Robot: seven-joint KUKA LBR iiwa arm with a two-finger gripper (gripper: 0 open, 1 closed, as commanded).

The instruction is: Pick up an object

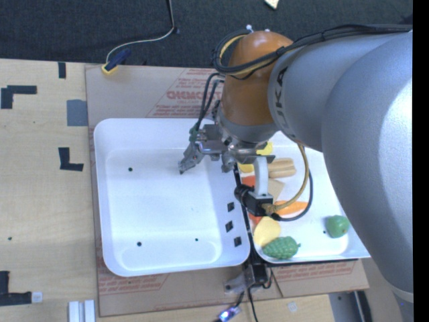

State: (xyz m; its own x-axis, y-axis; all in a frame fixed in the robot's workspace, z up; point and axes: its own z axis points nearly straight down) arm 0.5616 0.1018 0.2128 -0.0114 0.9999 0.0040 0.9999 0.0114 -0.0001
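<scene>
- Grey arm (348, 106) with its orange band (251, 79) reaches in from the right; I see the hand (189, 158) low over the left bin (120, 247), near its back wall.
- Whether the hand is open or closed, I cannot tell.
- Toy foods sit in the right bin (348, 250): a green ball (336, 226), a bumpy green piece (280, 247), a yellow piece (266, 231), an orange piece (291, 208).
</scene>
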